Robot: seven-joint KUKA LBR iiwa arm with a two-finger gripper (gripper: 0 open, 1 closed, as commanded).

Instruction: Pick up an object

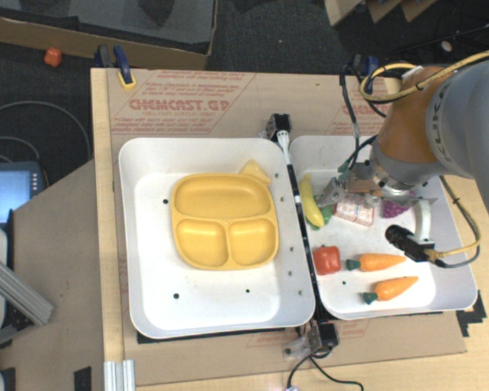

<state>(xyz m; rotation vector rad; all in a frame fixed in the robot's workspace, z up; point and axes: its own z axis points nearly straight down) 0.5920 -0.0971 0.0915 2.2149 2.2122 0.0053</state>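
The grey arm (460, 112) rides nearest the lens, masking its pincer (360, 192); whether that is apart or together I cannot tell. It hangs over the pink-white packet (354, 212) in the right bin (448, 300), presumably the target. Outward lie banana (311, 205), red pepper (327, 260) and two carrots (381, 261).

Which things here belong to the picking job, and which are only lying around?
For the job:
- gripper, low over the right bin
- banana
- pink-and-white packet
- purple item
- red pepper
- two carrots

Lying about:
- yellow divided tray in the left bin
- blue clamp
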